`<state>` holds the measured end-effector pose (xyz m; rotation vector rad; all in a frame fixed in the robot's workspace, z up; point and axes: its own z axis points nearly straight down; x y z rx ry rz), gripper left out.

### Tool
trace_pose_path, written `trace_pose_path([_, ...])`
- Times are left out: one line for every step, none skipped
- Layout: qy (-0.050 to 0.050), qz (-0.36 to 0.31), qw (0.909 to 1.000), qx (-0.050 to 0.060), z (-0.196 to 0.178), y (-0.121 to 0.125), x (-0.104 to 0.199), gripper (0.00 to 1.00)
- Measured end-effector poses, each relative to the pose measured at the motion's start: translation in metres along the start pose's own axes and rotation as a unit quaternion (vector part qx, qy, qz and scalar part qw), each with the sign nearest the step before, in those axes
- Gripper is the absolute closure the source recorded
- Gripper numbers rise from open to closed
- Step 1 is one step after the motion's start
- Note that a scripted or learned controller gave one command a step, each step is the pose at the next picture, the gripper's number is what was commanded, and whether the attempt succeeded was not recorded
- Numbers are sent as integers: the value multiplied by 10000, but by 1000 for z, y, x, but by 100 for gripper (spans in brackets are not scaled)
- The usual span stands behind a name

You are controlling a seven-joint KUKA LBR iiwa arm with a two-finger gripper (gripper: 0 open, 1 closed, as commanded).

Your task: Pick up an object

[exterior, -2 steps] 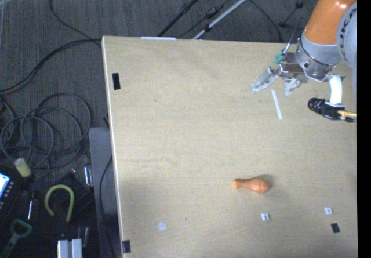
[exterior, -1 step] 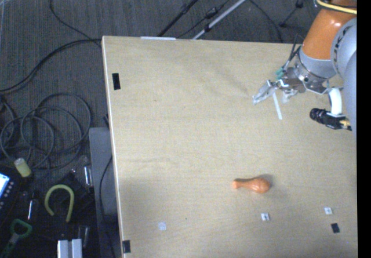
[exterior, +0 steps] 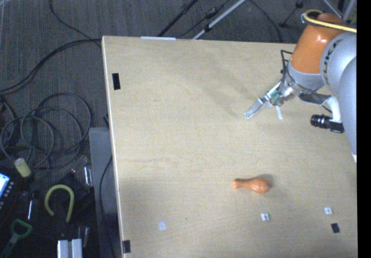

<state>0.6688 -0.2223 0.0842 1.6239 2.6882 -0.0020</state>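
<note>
Nearest the lens, the grey arm (exterior: 339,71) leans in from the right over the pale board (exterior: 174,135). Its gripper (exterior: 264,106) hangs above bare wood with nothing between the fingers; whether they're spread, I can't tell. An orange pear-shaped object (exterior: 253,185) lies alone, well apart, probably the pick.

arm (exterior: 339,65) cut off at right edge, jaws too small to tell

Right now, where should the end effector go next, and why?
Probably toward the camera, to above the orange object. The end effector hangs over bare bench with nothing between its fingers, well apart from that object.
</note>
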Motion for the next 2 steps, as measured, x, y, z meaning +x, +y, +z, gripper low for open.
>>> trace_pose_path([-2, 0, 10000, -16, -10, 1, 1, 100])
trace_pose_path([10, 458, 9990, -7, -89, 31, 59, 100])
